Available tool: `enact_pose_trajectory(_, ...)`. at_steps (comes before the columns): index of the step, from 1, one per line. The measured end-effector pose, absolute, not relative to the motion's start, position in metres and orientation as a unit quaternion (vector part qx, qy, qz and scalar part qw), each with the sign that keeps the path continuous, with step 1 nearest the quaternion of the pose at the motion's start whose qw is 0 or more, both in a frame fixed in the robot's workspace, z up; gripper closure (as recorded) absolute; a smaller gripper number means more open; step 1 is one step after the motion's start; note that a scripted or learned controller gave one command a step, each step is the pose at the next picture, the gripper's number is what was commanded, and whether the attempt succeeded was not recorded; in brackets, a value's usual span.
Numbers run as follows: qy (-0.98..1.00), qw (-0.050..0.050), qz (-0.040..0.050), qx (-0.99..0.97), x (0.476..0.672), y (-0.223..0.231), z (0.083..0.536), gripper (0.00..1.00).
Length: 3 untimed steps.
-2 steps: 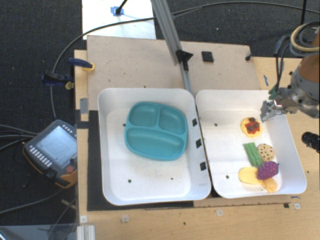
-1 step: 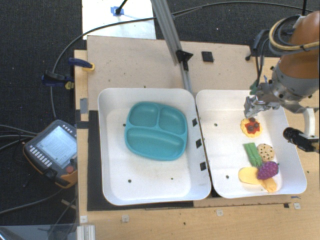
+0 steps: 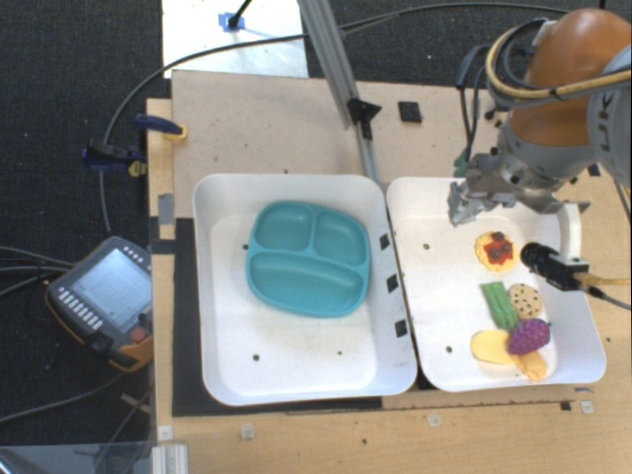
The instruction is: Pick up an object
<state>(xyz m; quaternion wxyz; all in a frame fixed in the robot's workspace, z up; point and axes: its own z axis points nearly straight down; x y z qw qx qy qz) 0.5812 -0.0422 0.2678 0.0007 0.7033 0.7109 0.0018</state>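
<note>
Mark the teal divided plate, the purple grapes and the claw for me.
teal divided plate (image 3: 307, 259): camera view, on its centre divider.
purple grapes (image 3: 529, 336): camera view, middle of the bunch.
claw (image 3: 464, 205): camera view, at its tips.

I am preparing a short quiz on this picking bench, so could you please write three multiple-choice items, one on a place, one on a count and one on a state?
1. Where does the teal divided plate lie?
A. In the left bin
B. In the right bin
C. On the bare bench

2. How many compartments does that plate have?
A. Two
B. Three
C. Five

3. How does the claw stand to the toy foods?
A. It grips the purple grapes
B. It hovers at the right bin's upper left, apart from them
C. It rests on the plate

Key: 1 A, the plate sits inside the left bin. 2 B, its ridges mark off three wells. 3 B, the pizza slice, grapes and the rest lie lower right in the right bin.
</note>
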Motion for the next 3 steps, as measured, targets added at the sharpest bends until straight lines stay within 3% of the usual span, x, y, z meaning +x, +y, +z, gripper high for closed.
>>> enact_pose_trajectory(3, 0.710, 0.000, 0.0012, 0.704, 0.613, 0.106, 0.236, 1.00)
